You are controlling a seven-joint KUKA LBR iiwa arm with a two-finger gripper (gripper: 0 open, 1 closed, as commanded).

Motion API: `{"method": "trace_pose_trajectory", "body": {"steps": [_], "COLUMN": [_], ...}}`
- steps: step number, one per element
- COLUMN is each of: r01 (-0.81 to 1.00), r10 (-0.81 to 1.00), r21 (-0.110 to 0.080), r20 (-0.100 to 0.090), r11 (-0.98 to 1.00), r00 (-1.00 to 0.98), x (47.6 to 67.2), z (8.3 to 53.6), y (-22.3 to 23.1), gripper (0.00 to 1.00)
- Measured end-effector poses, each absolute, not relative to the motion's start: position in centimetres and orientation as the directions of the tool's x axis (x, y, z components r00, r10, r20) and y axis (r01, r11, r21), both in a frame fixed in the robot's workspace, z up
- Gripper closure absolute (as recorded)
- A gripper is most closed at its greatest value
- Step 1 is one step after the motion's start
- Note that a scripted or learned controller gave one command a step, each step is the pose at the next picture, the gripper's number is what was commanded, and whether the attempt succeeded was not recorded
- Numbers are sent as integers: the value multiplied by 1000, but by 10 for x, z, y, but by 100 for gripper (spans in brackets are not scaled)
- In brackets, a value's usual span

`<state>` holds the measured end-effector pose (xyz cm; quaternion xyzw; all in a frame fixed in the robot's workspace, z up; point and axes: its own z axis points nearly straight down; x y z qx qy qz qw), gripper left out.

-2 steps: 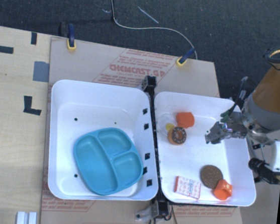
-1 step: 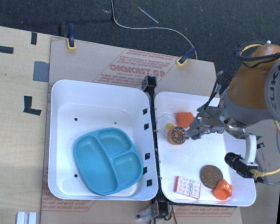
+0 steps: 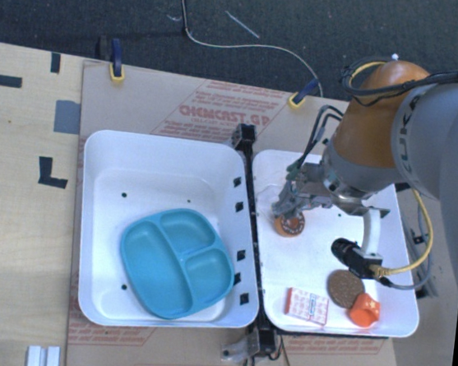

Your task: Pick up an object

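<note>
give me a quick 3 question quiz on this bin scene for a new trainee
1. True or false: the blue divided plate lies in the same bin as the gripper.
2. Which thing lies right under the gripper? A) the small round brown object B) the red-and-white packet C) the orange object
3. Fill in: the brown oval object sits in the right bin between the packet and the ______ object.

Key
1. False: the plate is in the left bin.
2. A
3. orange
</note>
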<state>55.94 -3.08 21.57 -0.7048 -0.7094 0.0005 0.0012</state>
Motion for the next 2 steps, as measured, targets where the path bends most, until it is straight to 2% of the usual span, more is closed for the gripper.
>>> {"method": "trace_pose_trajectory", "body": {"steps": [2], "r01": [1000], "r10": [1000], "r21": [0], "r20": [1], "r11": [6], "r00": [-6], "x": [599], "z": [207], "y": [66], "gripper": [100]}}
